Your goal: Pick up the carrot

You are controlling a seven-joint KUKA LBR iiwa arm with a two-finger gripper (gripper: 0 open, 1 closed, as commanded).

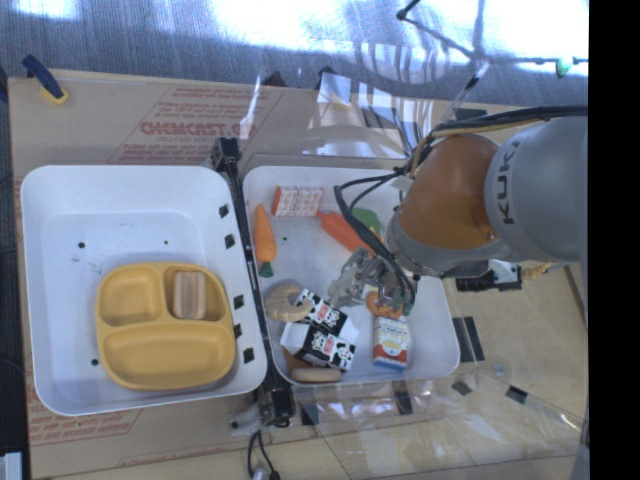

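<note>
Can't tell if the gripper (368, 280) is open or shut, or has anything; it's low in the right bin (432, 320), w/ a juice box (391, 341) just near; carrot (264, 238) lies far-left by the wall; it might grab the wrong toy.

Orange carrot (263, 236), yellow tray (160, 343), black-and-white cow-patterned cartons (322, 333), white bins (60, 198).
</note>
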